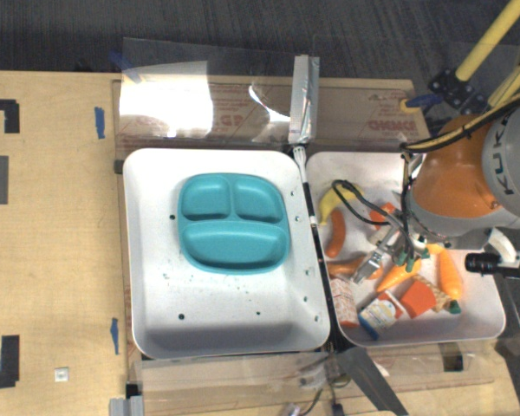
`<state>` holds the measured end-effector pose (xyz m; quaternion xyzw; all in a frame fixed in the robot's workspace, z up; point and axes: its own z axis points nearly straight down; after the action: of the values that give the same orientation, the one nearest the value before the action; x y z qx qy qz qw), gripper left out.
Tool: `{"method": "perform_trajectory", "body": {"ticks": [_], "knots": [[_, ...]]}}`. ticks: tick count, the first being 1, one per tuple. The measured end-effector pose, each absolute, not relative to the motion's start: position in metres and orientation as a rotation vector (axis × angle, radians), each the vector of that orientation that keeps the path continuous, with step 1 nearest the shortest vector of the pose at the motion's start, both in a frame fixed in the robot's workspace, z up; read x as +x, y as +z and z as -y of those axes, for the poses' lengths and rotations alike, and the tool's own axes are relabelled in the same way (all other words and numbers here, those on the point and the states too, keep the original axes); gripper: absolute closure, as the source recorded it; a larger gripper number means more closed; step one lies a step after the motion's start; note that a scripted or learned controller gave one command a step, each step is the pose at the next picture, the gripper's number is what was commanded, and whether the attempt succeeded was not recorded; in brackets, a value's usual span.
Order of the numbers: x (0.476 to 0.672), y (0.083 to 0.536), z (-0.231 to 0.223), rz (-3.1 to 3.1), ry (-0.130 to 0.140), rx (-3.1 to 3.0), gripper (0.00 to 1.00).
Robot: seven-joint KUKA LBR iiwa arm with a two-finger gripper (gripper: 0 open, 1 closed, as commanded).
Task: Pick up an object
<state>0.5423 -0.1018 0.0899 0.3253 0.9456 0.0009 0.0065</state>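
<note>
right bin (481,323) holds toy food; left bin (147,258), teal tray (234,222).

You are looking down on a robotics lab test cell, not a home or shop. The desk (43,232) is bare plywood marked with black tape corners (4,115) and blue tape tabs (99,121). Two shallow white bins (147,319) sit side by side, parted by a taped divider (302,98), with clear sheeting (182,102) at the far side. An industrial grey-and-orange arm (468,176) with trailing cables (494,33) reaches in from the right over dark carpet floor (243,7).
</note>
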Motion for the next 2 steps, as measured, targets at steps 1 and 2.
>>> {"method": "perform_trajectory", "body": {"ticks": [1,2], "knots": [[0.5452,0.1019,0.1014,-2.949,0.005,1.011,1.0],[0.5447,0.1011,0.1014,-2.951,0.004,1.012,0.0]]}}
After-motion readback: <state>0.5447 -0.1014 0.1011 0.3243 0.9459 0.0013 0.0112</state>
